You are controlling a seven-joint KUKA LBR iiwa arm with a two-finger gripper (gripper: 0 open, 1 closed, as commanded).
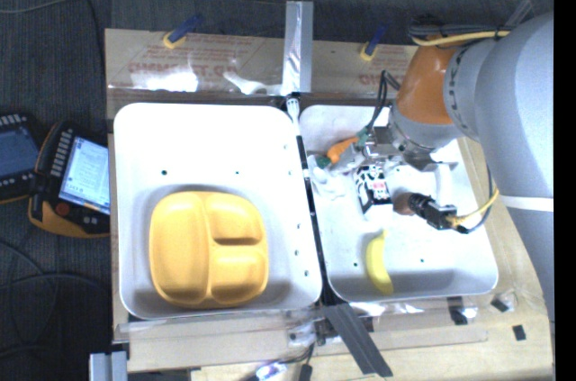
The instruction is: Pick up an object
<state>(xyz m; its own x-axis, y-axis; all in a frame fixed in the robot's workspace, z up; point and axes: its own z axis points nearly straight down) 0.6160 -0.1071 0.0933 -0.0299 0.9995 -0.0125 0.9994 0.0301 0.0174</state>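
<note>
One gripper point(376, 187) low in right bin point(468, 271), among small objects point(337, 156)

**Arm low over the right bin**

We see the gripper point(376, 183) down in the right bin point(468, 267), among small cluttered items beside an orange piece point(342, 149). A yellow banana point(378, 262) lies near that bin's front wall. In the left bin point(144, 131) sits a yellow compartment tray point(209, 246). A handheld pendant point(74, 181) rests left of the bench.
</note>
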